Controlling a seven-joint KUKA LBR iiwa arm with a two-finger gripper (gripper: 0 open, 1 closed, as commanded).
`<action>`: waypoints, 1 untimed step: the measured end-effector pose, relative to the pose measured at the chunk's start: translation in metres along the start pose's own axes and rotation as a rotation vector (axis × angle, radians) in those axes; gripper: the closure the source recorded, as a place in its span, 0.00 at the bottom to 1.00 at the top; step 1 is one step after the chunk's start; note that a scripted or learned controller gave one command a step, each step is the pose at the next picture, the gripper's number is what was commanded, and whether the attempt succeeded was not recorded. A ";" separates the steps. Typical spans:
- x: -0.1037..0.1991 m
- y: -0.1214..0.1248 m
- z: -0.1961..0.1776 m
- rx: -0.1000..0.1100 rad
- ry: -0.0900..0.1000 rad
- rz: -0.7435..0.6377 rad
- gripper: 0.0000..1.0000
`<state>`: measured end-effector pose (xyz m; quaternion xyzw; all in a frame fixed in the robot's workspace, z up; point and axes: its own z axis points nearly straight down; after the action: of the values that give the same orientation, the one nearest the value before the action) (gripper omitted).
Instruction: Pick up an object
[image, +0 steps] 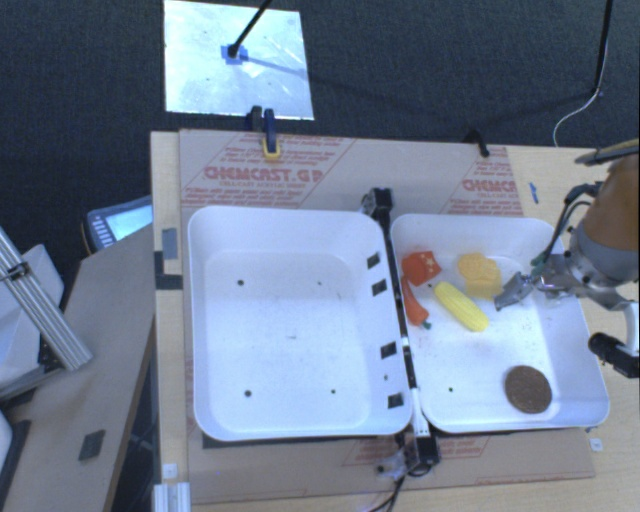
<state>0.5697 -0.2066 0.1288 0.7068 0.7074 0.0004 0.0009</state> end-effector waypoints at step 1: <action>0.000 0.000 0.000 0.000 0.000 0.000 0.00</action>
<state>0.5697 -0.2066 0.1288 0.7068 0.7074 0.0004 0.0009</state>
